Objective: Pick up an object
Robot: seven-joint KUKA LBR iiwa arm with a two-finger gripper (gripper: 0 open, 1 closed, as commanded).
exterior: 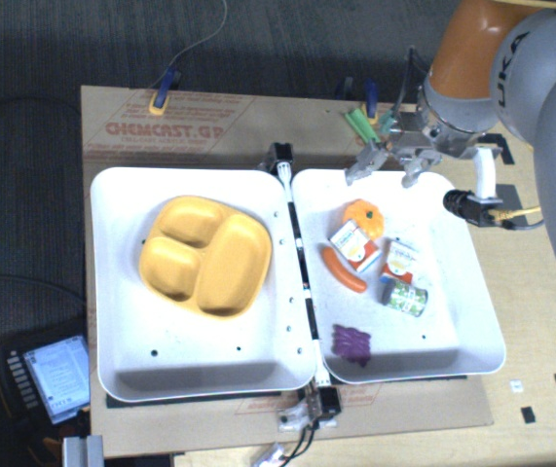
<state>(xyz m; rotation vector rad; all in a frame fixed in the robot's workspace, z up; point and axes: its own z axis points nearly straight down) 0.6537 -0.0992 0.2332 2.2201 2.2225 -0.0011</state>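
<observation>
My gripper [387,170] hangs over the far edge of the right bin [472,290], its two fingers spread open with nothing between them. Below it in that bin lie an orange fruit [364,216], a small white and orange carton [353,243], a red sausage [343,269], a second small carton [399,258], a green can [406,299] and a purple bunch of grapes [352,342]. The orange fruit is the nearest of these to the fingers.
The left bin [122,339] holds a large yellow moulded tray [205,254]. Both bins sit on a brown board [161,125] on the bench. A blue clip [166,88] and green clips [363,123] stand at the board's far edge. A tablet [54,376] lies at the lower left.
</observation>
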